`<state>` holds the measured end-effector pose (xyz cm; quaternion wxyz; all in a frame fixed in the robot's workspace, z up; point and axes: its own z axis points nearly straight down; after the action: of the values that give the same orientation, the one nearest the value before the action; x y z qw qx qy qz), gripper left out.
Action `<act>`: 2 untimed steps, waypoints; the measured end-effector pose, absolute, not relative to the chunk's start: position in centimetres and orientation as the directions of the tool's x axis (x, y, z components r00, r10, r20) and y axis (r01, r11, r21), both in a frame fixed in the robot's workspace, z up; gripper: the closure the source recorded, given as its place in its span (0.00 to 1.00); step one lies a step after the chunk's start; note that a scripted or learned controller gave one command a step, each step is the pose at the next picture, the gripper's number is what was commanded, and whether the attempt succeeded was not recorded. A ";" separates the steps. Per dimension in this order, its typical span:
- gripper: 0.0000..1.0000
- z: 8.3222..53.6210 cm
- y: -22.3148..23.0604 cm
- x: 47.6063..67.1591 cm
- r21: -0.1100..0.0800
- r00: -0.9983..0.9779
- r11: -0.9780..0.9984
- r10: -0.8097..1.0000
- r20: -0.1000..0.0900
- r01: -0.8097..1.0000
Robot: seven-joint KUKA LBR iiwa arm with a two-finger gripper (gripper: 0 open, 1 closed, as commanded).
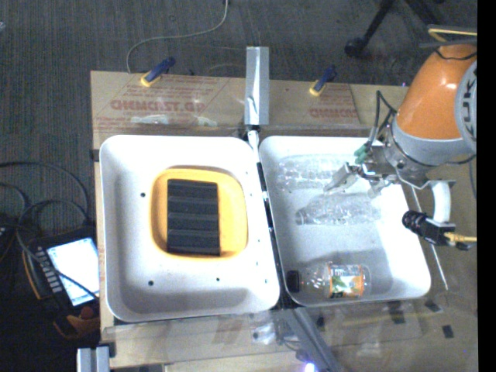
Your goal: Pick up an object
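Observation:
My gripper (358,186) hangs over the upper middle of the right bin (403,281), its two fingers spread apart and open, with nothing between them. Just below it lies a clear plastic bottle (337,210) on its side. A second clear crumpled bottle (306,170) lies to the gripper's left near the bin's back wall. A third clear bottle with an orange and green label (341,280) and a black cap (293,280) rests along the bin's front.
The left bin (124,285) holds a yellow-rimmed object with a black ribbed top (195,214) at its middle. A metal divider post (256,87) stands between the bins at the back. Two blue and yellow clamps (157,70) grip the board behind.

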<state>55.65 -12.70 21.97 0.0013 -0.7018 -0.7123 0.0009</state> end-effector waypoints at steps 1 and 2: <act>0.00 25.9 -12.8 52.5 -0.001 -0.053 0.053 0.999 0.001 0.999; 0.00 25.8 -9.2 48.6 -0.001 -0.235 0.235 0.972 0.001 0.972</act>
<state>48.65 -9.20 25.83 0.0005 -0.6184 -0.7859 0.0002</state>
